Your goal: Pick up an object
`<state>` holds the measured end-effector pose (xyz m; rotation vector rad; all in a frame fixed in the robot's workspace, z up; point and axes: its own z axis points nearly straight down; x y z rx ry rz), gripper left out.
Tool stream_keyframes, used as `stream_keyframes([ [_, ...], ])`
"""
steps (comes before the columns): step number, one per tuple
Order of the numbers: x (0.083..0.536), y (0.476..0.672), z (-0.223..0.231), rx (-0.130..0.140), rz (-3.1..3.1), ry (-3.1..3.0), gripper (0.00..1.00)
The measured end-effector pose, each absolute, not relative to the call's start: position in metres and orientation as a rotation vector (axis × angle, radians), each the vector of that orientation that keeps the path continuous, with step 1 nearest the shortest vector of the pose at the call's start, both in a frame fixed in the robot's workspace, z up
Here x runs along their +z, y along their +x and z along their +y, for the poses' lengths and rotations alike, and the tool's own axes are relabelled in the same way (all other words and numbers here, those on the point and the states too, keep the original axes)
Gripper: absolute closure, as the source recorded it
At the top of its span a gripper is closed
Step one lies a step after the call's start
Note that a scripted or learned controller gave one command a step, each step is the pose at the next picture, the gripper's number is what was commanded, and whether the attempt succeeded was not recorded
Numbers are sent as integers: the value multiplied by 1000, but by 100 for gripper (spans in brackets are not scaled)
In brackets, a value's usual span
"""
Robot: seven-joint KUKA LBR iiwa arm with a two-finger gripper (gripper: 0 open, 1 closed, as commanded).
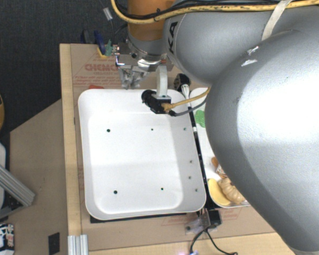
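Observation:
My gripper hangs over the back edge of the left white bin, near its far rim, below the orange wrist band. Nothing shows in its grasp. In the right bin, mostly hidden by my grey arm, lie a green object close to the divider and a yellow and tan object at the front corner. A black item peeks out at the far edge of that bin.
A black fitting with a tan cable hangs from the wrist over the left bin's back right corner. The bins rest on a brown board. Small cables and a connector lie at the front.

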<state>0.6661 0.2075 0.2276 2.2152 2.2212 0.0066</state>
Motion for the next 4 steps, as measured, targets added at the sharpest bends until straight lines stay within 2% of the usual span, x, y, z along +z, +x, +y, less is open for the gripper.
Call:
stream_keyframes([
  [4,269,667,211,16,2221,2204,100],
])
